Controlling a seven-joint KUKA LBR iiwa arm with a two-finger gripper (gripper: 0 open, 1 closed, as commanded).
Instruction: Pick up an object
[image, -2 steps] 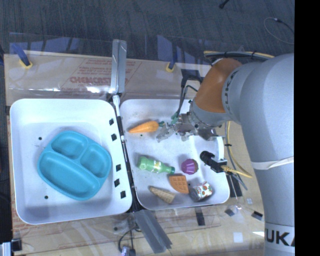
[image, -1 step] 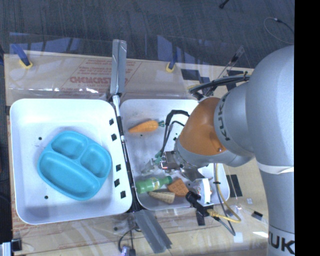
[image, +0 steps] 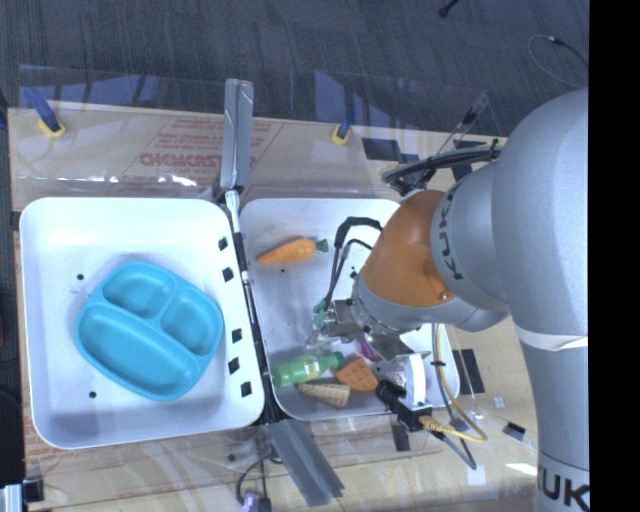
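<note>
The grey arm (image: 530, 230), with its orange band (image: 405, 262), fills the foreground and hangs over the right-hand bin (image: 300, 215), hiding most of the claw (image: 345, 325); whether the claw is wide, narrow or holding anything cannot be told from here. Just below the claw, toward the bin's near wall, lie a green bottle (image: 305, 370), a tan cone-shaped piece (image: 325, 393) and an orange wedge (image: 356, 375), all crowded together and touching or nearly so. Above the claw and a little to its left, well apart from that cluster, a toy carrot (image: 288, 251) lies alone on the bin floor. Far to the claw's left, the other bin (image: 60, 230) holds a blue divided plate (image: 150, 328). The carrot looks the easiest pick: it seems a light, stiff plastic toy, probably smooth and inclined to roll, so closing across its thick middle, at right angles to its length, should hold better than pinching the tapered tip. The bottle looks light and rounded too, likely slippery, and its close neighbours could be knocked or caught in the grip.
</note>
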